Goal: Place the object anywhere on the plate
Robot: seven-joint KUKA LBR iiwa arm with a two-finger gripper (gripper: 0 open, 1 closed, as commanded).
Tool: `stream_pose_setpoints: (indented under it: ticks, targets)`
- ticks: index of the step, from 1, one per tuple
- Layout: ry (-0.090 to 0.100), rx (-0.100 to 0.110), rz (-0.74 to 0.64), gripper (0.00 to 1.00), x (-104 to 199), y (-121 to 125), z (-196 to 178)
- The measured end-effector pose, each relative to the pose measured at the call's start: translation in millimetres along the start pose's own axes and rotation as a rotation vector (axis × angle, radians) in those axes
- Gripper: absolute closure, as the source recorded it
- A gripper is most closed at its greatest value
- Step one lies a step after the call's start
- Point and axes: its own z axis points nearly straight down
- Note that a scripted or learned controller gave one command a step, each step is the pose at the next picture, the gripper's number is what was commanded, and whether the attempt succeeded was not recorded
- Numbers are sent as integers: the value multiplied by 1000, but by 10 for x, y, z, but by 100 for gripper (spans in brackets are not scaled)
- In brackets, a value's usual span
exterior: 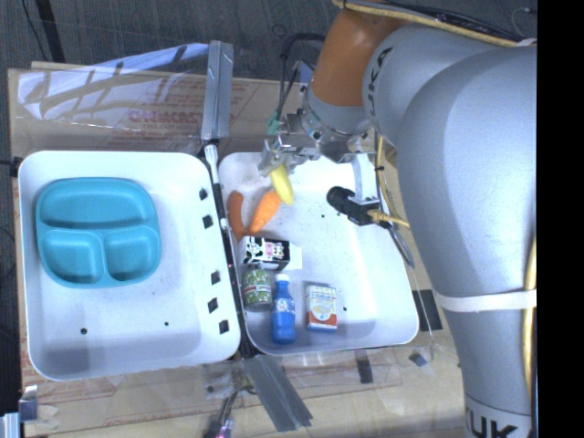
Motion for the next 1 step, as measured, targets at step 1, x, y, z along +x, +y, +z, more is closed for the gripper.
stream_pose_setpoints:
  ticks: [1]
  targets:
    - [1, 4, -63, 100, 797, -51, 6]
